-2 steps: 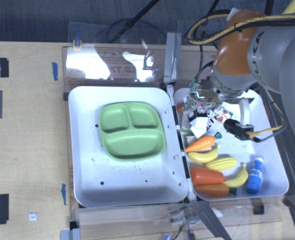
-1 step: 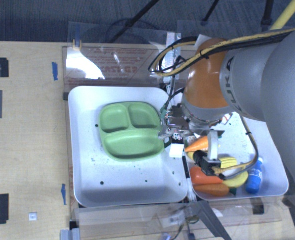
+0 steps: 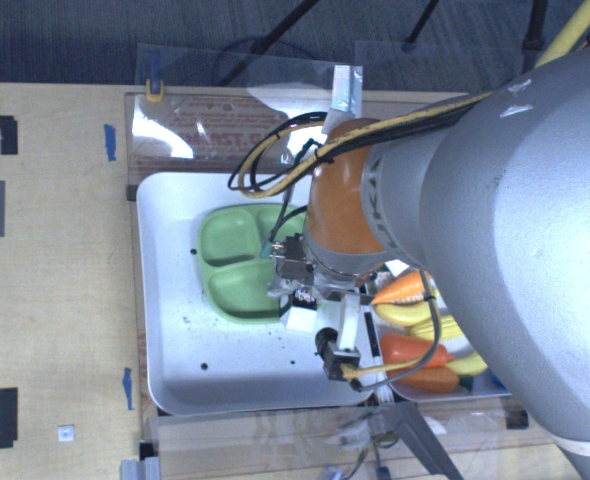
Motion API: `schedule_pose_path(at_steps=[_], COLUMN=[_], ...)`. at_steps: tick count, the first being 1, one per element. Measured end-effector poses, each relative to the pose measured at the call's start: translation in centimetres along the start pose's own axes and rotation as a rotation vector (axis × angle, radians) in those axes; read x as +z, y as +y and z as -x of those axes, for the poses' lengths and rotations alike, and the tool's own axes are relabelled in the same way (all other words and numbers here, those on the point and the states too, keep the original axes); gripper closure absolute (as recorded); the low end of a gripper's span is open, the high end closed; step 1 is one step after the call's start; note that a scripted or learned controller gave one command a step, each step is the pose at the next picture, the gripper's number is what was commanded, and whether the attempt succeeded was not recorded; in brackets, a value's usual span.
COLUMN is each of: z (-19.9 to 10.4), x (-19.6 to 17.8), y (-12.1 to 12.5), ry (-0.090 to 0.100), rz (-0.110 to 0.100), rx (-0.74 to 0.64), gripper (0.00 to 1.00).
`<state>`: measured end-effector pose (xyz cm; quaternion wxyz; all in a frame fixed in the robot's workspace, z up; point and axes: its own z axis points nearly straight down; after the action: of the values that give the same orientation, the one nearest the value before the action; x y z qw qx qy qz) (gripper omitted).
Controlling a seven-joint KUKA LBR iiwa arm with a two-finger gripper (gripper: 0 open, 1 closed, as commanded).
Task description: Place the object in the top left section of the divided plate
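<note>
The arm [image 3: 495, 198] hides the green divided plate's [image 3: 237, 258] right side, most of the right bin's toy fruit [image 3: 415, 313], and the tool's fingertips; the frame's right edge crops the arm.

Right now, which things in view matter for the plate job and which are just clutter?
In the job:
- green divided plate, in the left white bin
- gripper, over the plate's right edge; what it holds can't be made out

Lying about:
- toy foods (orange, yellow, red) in the right-hand bin
- blue tape marks on the bench
</note>
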<state>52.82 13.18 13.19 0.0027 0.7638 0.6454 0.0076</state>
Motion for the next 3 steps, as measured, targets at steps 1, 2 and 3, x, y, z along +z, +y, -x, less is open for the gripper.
schedule_pose_path(at_steps=[1,2,3], z=[-9.2,-9.6,-8.9], x=[0.3,2.8,3.3], y=[-4.2,-3.2,-5.4], ry=[0.016,0.023,0.014], rz=[0.014,0.013,0.017], rx=[0.431,0.622,0.187], gripper=[1.00,1.00,1.00])
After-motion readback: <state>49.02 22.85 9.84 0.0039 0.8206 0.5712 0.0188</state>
